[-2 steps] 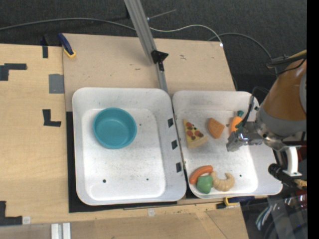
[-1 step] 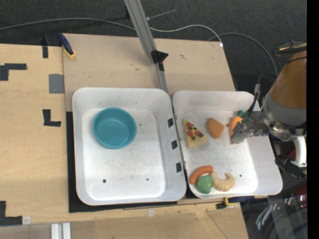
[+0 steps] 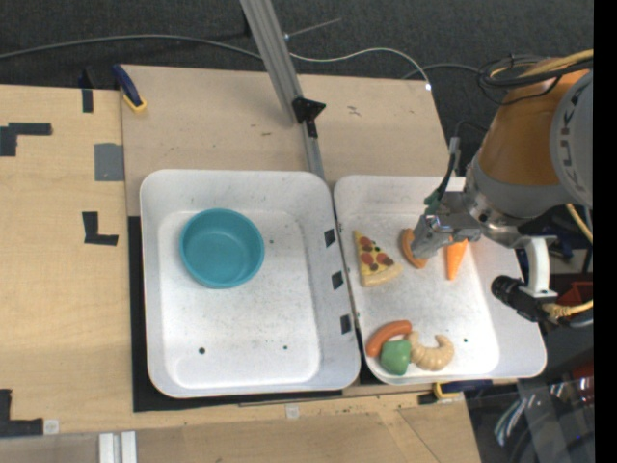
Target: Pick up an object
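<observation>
Hovering mid-bin, the fingers (image 3: 431, 244) touch a brown piece (image 3: 414, 250); grip unclear; the carrot (image 3: 455, 258) lies beside them.

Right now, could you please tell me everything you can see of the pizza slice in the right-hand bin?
The pizza slice is a small toy wedge, tan-yellow with a few red spots on top, plastic by its look. It lies flat on the floor of the right bin, near that bin's left wall, with its point toward the top of the picture. Nothing touches it; the gripper and a brown round piece stand just to its right, apart from it.
</observation>
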### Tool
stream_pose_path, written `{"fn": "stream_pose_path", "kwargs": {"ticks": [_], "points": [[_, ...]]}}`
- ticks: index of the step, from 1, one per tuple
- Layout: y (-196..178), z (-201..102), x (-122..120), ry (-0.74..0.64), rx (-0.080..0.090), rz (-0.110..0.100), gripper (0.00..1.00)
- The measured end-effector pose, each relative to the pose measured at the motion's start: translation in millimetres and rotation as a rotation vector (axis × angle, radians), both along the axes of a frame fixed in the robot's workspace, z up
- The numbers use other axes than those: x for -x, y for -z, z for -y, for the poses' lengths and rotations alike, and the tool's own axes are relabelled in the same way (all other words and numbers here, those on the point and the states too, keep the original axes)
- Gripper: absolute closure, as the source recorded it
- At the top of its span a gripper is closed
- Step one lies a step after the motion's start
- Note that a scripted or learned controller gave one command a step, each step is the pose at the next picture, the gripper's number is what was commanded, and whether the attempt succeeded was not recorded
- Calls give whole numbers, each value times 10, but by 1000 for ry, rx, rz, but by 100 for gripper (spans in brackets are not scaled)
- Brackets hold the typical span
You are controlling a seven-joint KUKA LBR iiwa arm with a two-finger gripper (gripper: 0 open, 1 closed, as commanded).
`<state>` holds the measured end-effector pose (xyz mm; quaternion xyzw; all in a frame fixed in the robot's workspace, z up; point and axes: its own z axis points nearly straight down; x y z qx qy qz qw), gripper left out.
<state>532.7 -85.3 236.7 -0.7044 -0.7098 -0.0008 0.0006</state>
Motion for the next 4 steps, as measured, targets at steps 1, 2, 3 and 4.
{"fn": "stream_pose_path", "kwargs": {"ticks": [1,2,3,4], "points": [[-64,-496,-234,1,0,0,100],[46,-882,-463,2,2,-2,100],[-37,-1333,-783,1,0,0,100],[134,-1773,-1055,3,1,-2,100]]}}
